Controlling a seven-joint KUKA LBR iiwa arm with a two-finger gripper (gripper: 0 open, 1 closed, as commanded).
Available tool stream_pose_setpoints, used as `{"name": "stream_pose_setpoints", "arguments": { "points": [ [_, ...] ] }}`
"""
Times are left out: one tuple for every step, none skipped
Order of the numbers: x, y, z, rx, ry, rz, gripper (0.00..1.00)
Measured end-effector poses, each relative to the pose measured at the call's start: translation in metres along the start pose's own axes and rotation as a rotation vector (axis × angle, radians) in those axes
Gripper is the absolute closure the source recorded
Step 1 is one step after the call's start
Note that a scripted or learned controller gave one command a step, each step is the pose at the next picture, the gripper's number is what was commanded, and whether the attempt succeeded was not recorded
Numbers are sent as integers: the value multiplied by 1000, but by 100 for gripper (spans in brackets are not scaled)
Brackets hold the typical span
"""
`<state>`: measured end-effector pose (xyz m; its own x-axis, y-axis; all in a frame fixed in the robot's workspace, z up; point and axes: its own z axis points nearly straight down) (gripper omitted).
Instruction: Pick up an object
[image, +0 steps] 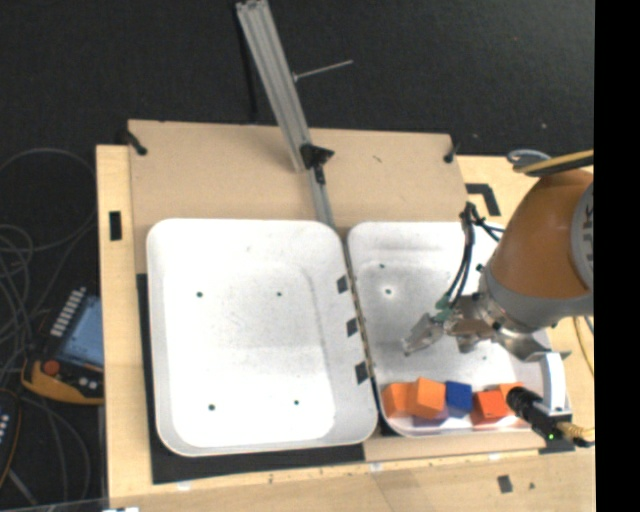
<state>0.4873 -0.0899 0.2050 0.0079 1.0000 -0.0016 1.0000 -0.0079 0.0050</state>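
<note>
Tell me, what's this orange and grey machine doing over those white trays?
It is a robot arm trying to pick up an object. Its gripper hangs over the right bin, above the bare white floor and with nothing visible between its fingers. The things it could take lie in a row along that bin's near edge: two orange blocks, a blue block and another orange block. The left bin sits beside it, away from the arm.
</note>
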Motion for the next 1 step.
{"name": "stream_pose_setpoints", "arguments": {
  "points": [
    [57,-3,9,5,3,-14,0]
  ]
}}
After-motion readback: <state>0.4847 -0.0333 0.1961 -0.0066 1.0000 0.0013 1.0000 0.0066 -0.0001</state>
